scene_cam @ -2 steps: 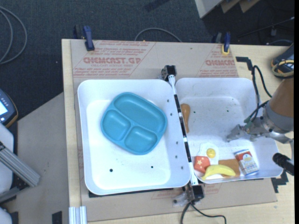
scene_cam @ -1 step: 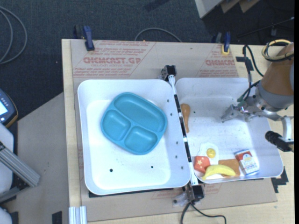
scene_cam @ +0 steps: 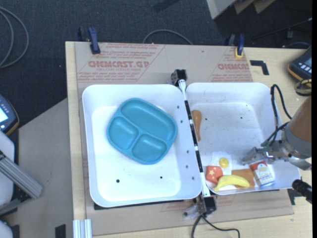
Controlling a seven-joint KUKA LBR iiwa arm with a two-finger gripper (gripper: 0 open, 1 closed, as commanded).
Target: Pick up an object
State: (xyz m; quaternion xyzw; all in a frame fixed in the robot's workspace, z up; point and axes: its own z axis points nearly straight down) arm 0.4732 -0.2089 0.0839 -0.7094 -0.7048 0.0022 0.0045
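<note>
A blue divided plate (scene_cam: 142, 137) lies in the left white bin (scene_cam: 94, 148).

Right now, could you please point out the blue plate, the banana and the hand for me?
blue plate (scene_cam: 142, 130): camera view, on the ridge where its compartments meet.
banana (scene_cam: 232, 182): camera view, middle of its yellow curve.
hand (scene_cam: 246, 159): camera view, between its fingertips.
</note>
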